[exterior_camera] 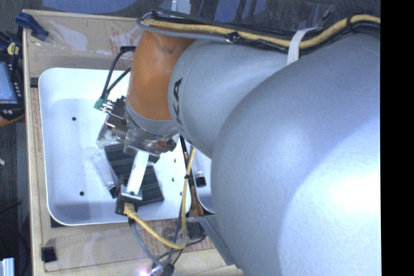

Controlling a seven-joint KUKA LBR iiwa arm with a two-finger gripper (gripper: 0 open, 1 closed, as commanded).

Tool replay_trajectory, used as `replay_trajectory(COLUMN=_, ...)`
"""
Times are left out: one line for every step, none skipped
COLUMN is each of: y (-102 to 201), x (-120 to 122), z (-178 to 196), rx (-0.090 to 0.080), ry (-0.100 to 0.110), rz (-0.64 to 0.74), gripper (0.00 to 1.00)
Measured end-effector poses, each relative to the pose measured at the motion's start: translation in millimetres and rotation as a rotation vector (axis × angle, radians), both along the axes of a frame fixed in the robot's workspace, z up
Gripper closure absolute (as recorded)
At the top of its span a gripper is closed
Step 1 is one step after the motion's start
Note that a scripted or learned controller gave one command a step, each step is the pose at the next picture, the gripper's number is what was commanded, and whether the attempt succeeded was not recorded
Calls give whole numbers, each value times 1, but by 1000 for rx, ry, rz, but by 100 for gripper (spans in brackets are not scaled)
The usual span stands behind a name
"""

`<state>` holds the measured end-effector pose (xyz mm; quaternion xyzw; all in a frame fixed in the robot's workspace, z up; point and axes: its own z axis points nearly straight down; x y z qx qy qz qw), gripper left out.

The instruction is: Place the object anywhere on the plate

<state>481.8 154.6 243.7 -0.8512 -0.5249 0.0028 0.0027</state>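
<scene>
My gripper [119, 150] is down inside the left white bin [57, 106], near the middle of its floor toward the front wall. The wrist and the orange-banded arm [155, 81] above it hide whatever lies directly beneath. A pale, see-through shape [102, 168] sits on the bin floor just left of the gripper, touching or almost touching it. I cannot tell whether it is a loose object or part of the gripper.
The grey arm [291, 152] covers the right bin except a white sliver [204, 198] at its near left corner. The wooden bench [84, 245] frames the bins. A dark device [8, 84] sits off the bench at the far left. Yellow cables [162, 236] hang at the front.
</scene>
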Motion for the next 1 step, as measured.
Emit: replay_trajectory(y=0, x=0, z=0, rx=0, ry=0, rz=0, gripper=0)
